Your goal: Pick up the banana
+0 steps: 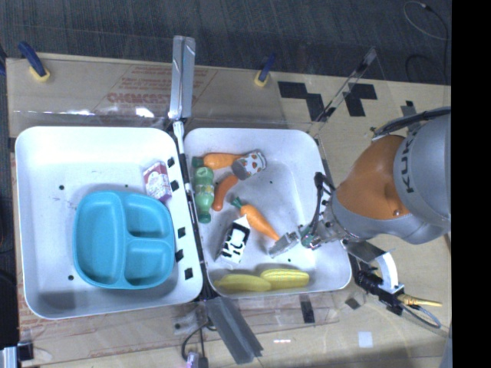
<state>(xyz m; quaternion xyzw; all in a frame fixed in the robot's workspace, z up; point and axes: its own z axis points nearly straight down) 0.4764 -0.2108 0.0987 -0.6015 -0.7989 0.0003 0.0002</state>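
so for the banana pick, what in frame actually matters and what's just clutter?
Matters:
banana, at the right bin's near wall
end effector, above the banana

Clutter:
carrots
green bottle
black-and-white carton
small can
blue divided tray and snack packet in the left bin

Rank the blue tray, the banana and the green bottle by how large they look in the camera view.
1. blue tray, clearly largest.
2. banana, long and yellow along the right bin's near wall.
3. green bottle, smallest, standing by the divider.
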